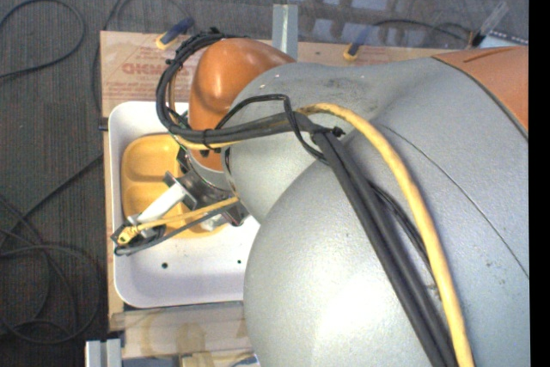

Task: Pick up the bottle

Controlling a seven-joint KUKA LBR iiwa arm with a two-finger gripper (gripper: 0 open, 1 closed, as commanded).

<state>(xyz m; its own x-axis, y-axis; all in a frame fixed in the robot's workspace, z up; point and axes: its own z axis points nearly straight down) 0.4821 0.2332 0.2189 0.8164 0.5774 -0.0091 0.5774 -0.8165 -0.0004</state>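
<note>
A yellow rounded plastic thing (144, 172), which looks like the bottle, lies in the left white bin (172, 279) near its far left corner. Its right part is hidden under the arm. My gripper (204, 183) hangs low over the bin, right beside or on the yellow thing's right end. The orange wrist band (228, 77) and the grey arm cover the gripper's tip, so I cannot see whether anything is held.
The grey arm (387, 219) covers the right half of the view and the second bin. The left bin's bare floor shows at the front. A brown board (129, 64) lies behind the bin, and loose black cables (34, 211) run over the dark floor to the left.
</note>
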